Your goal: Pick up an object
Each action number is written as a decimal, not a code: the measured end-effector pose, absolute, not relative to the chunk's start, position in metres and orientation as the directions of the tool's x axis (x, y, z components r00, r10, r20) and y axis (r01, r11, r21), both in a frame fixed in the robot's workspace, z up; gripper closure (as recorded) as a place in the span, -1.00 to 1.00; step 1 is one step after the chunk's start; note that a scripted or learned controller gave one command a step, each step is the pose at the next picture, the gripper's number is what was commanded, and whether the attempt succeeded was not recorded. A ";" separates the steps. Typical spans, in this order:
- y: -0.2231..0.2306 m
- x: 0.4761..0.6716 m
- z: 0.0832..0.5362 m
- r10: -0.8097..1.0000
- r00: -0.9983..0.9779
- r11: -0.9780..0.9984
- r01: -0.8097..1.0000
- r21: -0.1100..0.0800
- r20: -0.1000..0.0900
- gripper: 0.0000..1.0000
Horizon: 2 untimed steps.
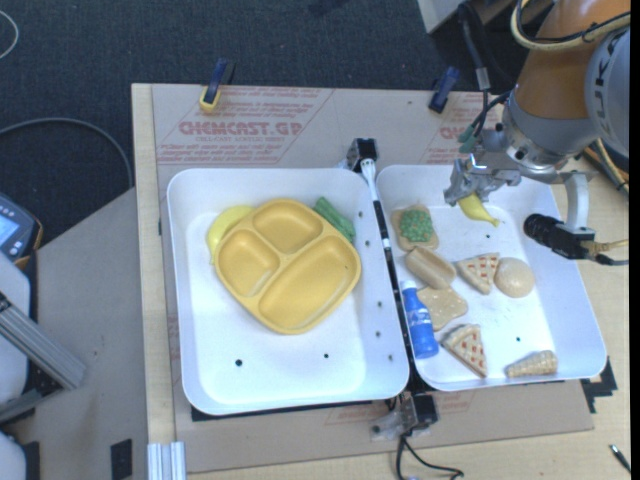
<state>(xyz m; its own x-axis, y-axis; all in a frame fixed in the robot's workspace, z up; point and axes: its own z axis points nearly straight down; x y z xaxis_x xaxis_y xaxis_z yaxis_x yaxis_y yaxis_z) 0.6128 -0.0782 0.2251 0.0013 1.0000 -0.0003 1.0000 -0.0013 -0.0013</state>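
Tool point(472, 196) grips banana point(478, 209), tip pointing lower-right.

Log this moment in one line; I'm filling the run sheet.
stage: lift | hand: over right bin, far end | holding: banana | divided tray: left bin

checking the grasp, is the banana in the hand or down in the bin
In the hand: the banana hangs at the hand, above the right bin floor.
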 end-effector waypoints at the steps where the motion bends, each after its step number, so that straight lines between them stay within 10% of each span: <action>1: -0.075 0.626 0.215 1.000 -0.002 0.002 1.000 0.002 -0.002 1.00; 2: -0.085 0.619 0.230 1.000 0.001 -0.001 1.000 0.005 -0.002 1.00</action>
